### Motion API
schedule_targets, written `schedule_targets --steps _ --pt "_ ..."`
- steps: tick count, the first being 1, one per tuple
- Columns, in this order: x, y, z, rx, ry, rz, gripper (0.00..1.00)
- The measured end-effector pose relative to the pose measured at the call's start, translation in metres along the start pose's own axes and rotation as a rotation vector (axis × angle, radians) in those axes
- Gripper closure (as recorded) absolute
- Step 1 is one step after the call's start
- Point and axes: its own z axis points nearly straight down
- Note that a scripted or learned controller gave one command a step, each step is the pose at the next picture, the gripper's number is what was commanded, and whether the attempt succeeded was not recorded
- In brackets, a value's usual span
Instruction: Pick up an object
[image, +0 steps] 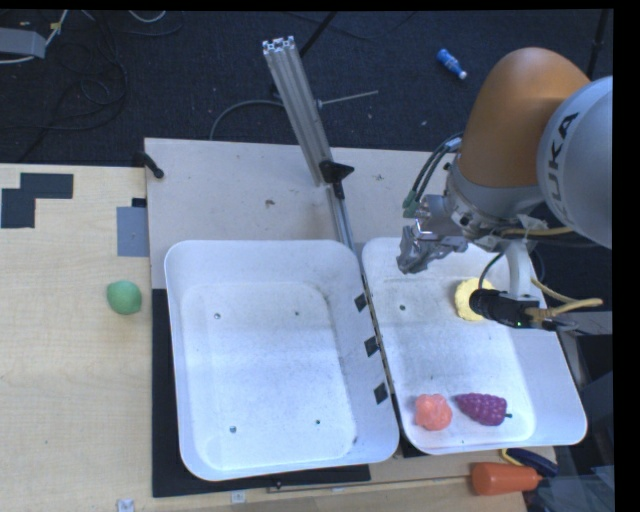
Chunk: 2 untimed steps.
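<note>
Gripper (418, 256) is hovering over the right bin (560, 420)'s upper-left corner; whether spread or pressed together, I cannot tell. Left to right: orange piece (433, 412) lying at 6 o'clock from it, purple grapes (482, 408) at 5, yellow piece (468, 298) nearest, at 4. "KUKA" is partly reading on the arm (570, 130).

The yellow object (468, 299) at the right of the frame is partly covered by a black cable fitting (505, 306). The gripper (413, 258) is blurred. The arm (545, 130) is cut off at the right edge. The orange item (505, 477) is partly hidden at the bottom.
</note>
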Motion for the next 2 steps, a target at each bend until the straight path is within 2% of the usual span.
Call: schedule_targets --steps 1,2 --pt "0.049 0.004 0.003 -0.001 0.000 0.000 1.00" --pt "0.096 0.011 0.029 0.001 -0.001 0.001 1.00"
